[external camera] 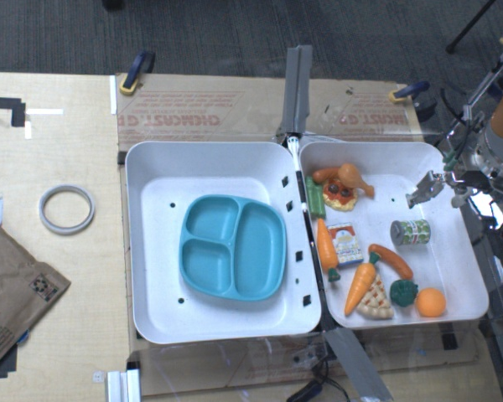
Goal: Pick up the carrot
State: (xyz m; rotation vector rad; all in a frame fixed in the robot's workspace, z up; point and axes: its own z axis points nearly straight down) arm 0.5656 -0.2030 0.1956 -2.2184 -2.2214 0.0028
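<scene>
The metal two-finger pincer hangs over the right side of the right shallow white bin, and I cannot tell how it is set. Just near of it lies one small green-labelled tin can on its side. Further near and left lie one curved orange sausage, one dark green broccoli piece and one round orange fruit. The tapered orange plastic carrot with a green top lies slanted in the near middle of this bin, touching a pale wedge-shaped slice. One small printed carton sits left of the sausage. The left white bin holds one turquoise three-compartment plastic plate. On the tabletop far left lies one ring of tape.
</scene>
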